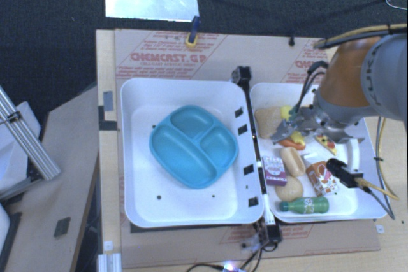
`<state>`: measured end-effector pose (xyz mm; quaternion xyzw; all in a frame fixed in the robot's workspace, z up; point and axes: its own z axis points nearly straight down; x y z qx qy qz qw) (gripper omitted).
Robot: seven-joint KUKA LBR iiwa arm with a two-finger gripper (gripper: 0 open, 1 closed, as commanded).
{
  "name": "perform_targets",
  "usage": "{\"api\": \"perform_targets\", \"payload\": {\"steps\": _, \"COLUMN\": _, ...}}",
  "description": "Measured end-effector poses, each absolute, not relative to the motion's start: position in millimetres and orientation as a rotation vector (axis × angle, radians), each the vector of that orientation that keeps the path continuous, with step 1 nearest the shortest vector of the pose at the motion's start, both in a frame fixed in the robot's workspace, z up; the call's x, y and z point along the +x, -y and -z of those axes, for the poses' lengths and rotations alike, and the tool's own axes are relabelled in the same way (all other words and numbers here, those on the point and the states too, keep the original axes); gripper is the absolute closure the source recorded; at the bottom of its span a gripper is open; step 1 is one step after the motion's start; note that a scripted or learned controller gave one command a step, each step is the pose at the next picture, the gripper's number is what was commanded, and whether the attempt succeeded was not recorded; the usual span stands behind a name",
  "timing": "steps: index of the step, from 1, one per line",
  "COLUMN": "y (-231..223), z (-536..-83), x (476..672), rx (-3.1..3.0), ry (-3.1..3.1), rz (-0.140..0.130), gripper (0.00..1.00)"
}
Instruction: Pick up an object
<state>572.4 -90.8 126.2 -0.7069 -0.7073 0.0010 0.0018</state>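
**Gripper low over the crowded right bin**

Where the arm (366, 73) bends down from the right of the frame, the gripper (288, 130) sits low in the right bin (366, 210), at its upper middle; whether it is open, closed or clamped on anything I cannot tell. Just beside its tip lie a yellow toy (296, 137) and an orange sausage-shaped piece (292, 144), long axis left to right. Left of it lies one tan flat piece (268, 118). Lower down sit one bread roll (292, 161), long axis running upper left to lower right, one purple-and-white packet (275, 170), one round tan bun (289, 189), one brown-orange packet (322, 178) and one green bottle (305, 205), lying on its side along the bottom wall with its cap to the left. One pizza-slice toy (327, 144) lies right of the gripper. Things crowd this bin, close to its walls.

Across the divider, the left bin (140, 200) holds one blue divided plate (193, 145), tilted diagonally, with bare white floor all round it.
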Motion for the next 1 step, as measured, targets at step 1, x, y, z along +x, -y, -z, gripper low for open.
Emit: {"api": "perform_targets", "payload": {"steps": 1, "y": 92.5, "z": -87.0, "x": 575.6, "rx": -2.229, "ry": 2.228, "rz": 0.007, "gripper": 0.0}}
